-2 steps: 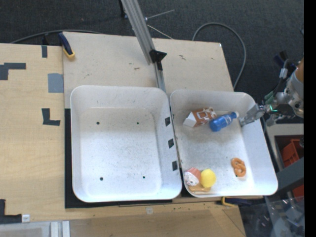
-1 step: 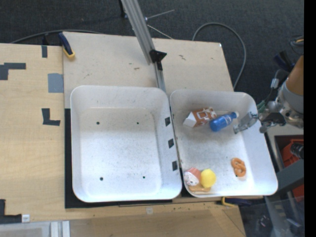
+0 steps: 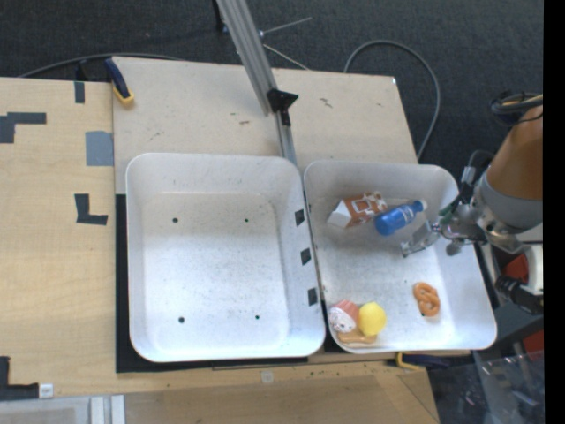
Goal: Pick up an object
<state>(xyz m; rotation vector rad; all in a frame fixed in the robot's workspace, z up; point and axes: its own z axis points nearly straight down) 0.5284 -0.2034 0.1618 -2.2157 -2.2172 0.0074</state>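
Note:
The right bin (image 3: 459, 325) holds several objects. A white and orange carton (image 3: 357, 210) lies at its back, with a blue bottle (image 3: 397, 218) touching it on the right. An orange pretzel-shaped toy (image 3: 426, 298) lies near the right wall. A yellow lemon (image 3: 372, 318) and a pink and white item (image 3: 343, 320) sit at the front edge. My gripper (image 3: 434, 244) hangs over the right side of this bin, just right of and in front of the blue bottle. It is open, and nothing is between its fingers.
The left bin (image 3: 141, 237) stands beside the right one. A grey metal pole (image 3: 252, 47) slants down from the top to the bins' shared back corner. A yellow and blue clamp (image 3: 118, 82) lies at the bench's back left. A black cable (image 3: 415, 69) loops behind the right bin.

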